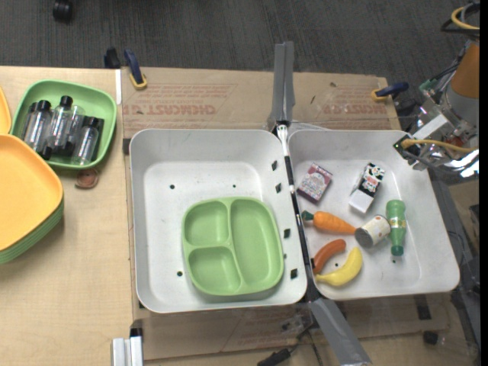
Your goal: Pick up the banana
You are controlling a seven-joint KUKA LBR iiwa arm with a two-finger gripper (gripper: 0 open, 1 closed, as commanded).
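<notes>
The yellow banana (344,268) lies curved near the front edge of the right bin (427,280), beside a red-orange pepper (329,252). My gripper (416,150) hangs over the far right corner of that bin, well away from the banana and up to its right. Nothing shows in the gripper.
The right bin also holds a carrot (334,222), a small can (372,231), a green bottle (396,226), a milk carton (367,187) and a purple box (315,183). A green divided plate (232,246) lies in the left bin (152,204). A tray of bottles (65,124) and orange plates (23,197) sit at the left.
</notes>
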